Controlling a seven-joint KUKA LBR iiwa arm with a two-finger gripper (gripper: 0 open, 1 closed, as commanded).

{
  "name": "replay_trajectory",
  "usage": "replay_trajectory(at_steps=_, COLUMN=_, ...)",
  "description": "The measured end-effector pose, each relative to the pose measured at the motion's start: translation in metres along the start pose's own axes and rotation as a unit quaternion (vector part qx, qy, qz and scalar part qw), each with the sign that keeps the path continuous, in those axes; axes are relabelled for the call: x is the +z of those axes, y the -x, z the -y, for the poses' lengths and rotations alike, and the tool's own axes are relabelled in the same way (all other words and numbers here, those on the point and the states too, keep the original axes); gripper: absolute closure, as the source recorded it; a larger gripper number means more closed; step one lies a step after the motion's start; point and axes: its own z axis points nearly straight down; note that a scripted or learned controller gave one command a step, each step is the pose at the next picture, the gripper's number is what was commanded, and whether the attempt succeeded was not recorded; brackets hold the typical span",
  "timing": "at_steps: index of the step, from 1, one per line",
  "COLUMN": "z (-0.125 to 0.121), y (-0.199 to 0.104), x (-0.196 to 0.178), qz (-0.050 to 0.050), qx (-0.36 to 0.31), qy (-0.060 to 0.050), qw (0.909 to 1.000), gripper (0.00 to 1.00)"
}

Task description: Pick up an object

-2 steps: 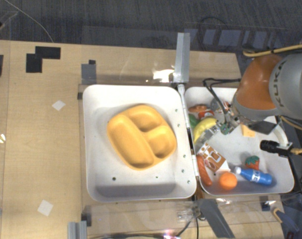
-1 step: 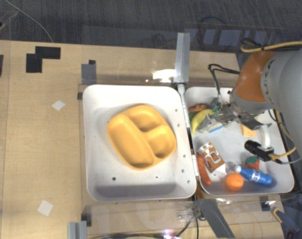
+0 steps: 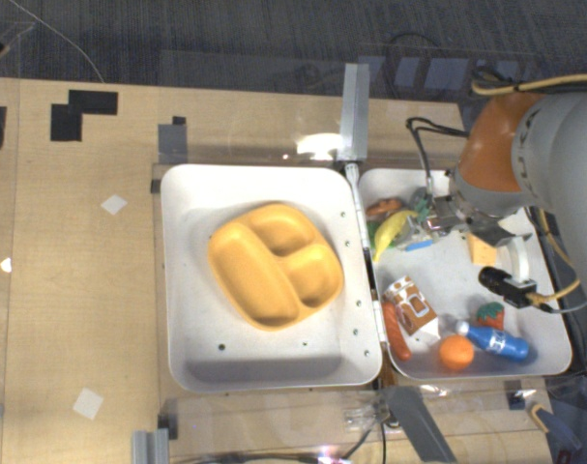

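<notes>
I see a light wooden bench (image 3: 71, 288) with a few black patches near its far left corner, and dark grey carpet beyond its far edge. Two shallow white bins sit side by side on it: the left bin (image 3: 191, 336) carries a large yellow divided dish (image 3: 274, 262), tilted so its compartments run diagonally; the right bin (image 3: 554, 351) carries the small clutter. The arm (image 3: 554, 153) reaches in from the right, grey with its orange band over the bin's far right corner, and the hand (image 3: 430, 216) hangs low over the far left part of the right bin. I cannot tell whether the hand is released or clenched; the metal parts there blur together and I see nothing clearly between them. Just to the left of the hand lies a yellow banana (image 3: 392, 232), with a reddish item (image 3: 384, 206) beside it toward the far wall, too small to identify. Nearer to me in the same bin, well apart from the hand: a brown and white packet (image 3: 411, 305), an orange ball (image 3: 456, 353), a blue bottle (image 3: 499, 342) lying on its side, a small red and green piece (image 3: 489, 312), and a pale yellow block (image 3: 483, 250) under the arm. A black cable end (image 3: 506, 283) hangs from the arm above the bin's right side.
</notes>
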Motion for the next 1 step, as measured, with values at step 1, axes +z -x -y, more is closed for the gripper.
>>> replay_trajectory(at_steps=1, z=-0.0268, y=-0.0646, x=-0.0928, qz=-0.002, qx=0.134, qy=-0.004, qw=0.9909, gripper=1.00)
